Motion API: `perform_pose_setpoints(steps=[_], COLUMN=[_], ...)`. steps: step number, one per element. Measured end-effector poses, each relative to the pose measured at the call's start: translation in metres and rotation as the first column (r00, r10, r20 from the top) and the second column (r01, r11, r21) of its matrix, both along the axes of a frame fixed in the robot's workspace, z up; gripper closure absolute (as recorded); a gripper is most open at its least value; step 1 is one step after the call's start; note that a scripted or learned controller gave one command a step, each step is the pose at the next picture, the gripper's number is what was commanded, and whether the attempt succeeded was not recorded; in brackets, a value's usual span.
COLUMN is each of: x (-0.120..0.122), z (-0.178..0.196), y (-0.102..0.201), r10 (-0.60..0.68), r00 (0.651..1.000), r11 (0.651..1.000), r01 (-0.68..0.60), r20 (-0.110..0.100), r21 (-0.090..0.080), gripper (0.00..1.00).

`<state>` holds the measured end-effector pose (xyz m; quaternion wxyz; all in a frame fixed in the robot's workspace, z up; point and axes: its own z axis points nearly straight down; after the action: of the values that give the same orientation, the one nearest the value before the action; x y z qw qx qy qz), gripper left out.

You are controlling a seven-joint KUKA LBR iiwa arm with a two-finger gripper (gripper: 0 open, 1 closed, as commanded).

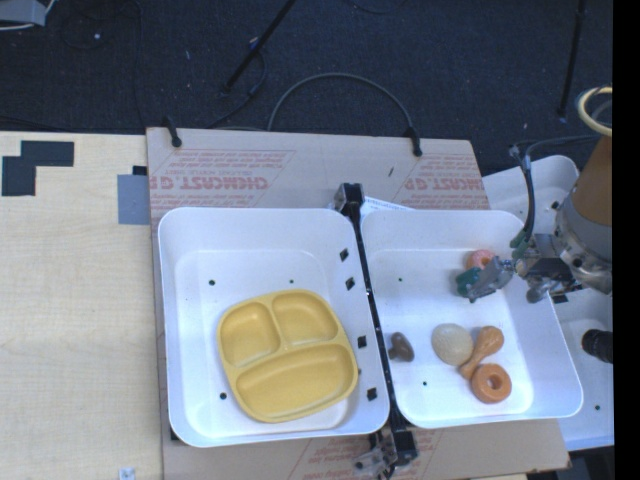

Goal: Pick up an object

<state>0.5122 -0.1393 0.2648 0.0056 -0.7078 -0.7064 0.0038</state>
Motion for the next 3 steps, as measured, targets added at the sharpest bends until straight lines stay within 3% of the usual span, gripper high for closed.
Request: perform_pose_setpoints(steps=[1, 3], x=[0.002, 0.007], z=[0.005, -0.106], y=[0.000, 0.002], r10=[0.002, 0.002], r00=[1.000, 1.000], r11=[1.000, 1.000], r01=[-0.002, -0.002], r20=[0.010, 0.006], r21=[-0.001, 0.000], gripper=[0.00, 0.00])
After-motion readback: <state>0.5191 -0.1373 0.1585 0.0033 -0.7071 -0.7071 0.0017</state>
